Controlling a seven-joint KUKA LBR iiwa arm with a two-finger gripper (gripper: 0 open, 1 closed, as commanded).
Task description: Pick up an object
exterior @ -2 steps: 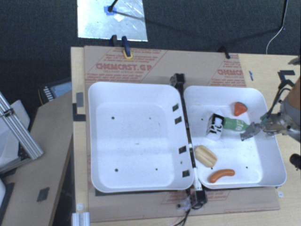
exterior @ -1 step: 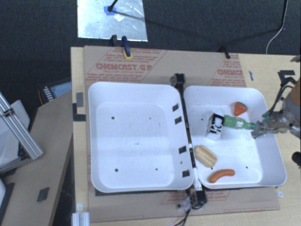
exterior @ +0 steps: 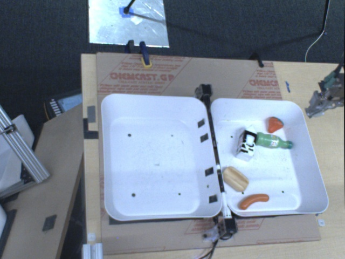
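Several objects lie in the right bin [exterior: 310,161]. An orange-red piece [exterior: 275,124] sits near the far right. Below it lies a green bottle [exterior: 274,141] on its side, its base touching a black and white carton [exterior: 246,144]. A tan bread roll [exterior: 235,178] rests by the bin's left wall, and an orange sausage [exterior: 253,200] lies near the front rim. My gripper [exterior: 325,97] is at the view's right edge, outside the right bin and beyond its far right corner, well apart from every object.
The left bin [exterior: 156,155] sits beside the right one, with black clips [exterior: 207,139] along the shared wall. Both stand on a cardboard sheet [exterior: 161,74]. A shiny metal plate [exterior: 128,14] lies at the back, and an aluminium frame [exterior: 21,150] stands at the left.
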